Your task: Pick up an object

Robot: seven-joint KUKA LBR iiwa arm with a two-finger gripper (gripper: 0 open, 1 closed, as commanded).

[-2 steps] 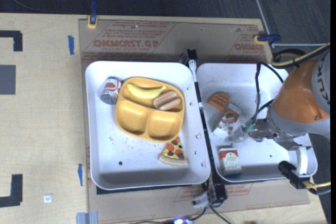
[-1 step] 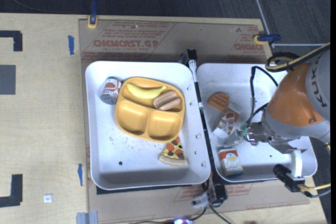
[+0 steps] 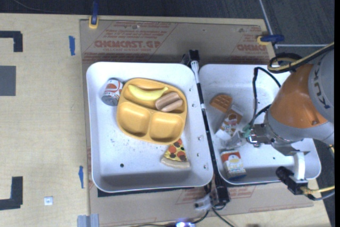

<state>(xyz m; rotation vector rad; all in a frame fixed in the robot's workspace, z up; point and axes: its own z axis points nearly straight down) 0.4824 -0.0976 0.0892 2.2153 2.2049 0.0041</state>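
arm (image 3: pixel 303 103) bent over right bin (image 3: pixel 265 74), gripper (image 3: pixel 239 135) low inside

I count three candidate objects in the right bin (image 3: pixel 276 74): a tan waffle-like piece (image 3: pixel 221 102) lying flat toward the far left; a small white packet with red print (image 3: pixel 230 124) just nearer, tilted; and a carton (image 3: pixel 233 164) — white, orange-labelled — on its side at the near left corner.
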